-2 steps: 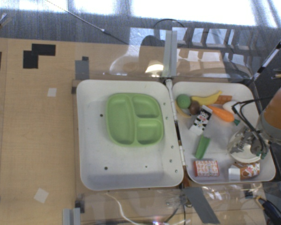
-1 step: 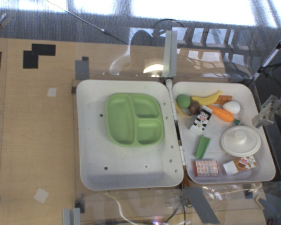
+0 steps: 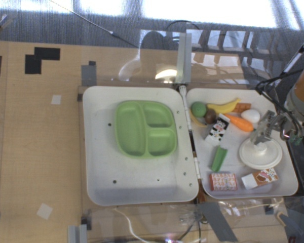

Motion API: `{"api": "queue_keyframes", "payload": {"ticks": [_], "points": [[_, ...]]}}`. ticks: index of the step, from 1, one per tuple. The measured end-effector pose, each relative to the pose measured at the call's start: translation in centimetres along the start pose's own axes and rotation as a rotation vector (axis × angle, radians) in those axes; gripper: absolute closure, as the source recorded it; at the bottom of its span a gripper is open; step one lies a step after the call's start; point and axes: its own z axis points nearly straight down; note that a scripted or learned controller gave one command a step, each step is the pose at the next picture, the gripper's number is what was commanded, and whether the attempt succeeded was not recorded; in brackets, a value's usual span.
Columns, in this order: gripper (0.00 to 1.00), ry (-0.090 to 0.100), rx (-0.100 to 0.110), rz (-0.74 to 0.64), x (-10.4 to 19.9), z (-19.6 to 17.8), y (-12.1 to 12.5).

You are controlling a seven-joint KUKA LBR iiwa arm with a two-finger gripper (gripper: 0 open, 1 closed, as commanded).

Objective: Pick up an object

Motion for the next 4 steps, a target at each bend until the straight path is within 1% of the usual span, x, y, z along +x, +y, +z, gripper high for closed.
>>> {"api": "queue_keyframes", "payload": {"ticks": [1,2,3,4], "points": [[0.0,-0.004,0.0,0.003,-0.1,-0.2,-0.2],[0.0,-0.004,-0.002,0.282,-10.4,0.6,8.6],[0.0,-0.029,-0.015,0.424,-7.8,9.8,5.0],[0.0,-0.034,-0.013,0.614,-2.3,11.6,1.1]]}}
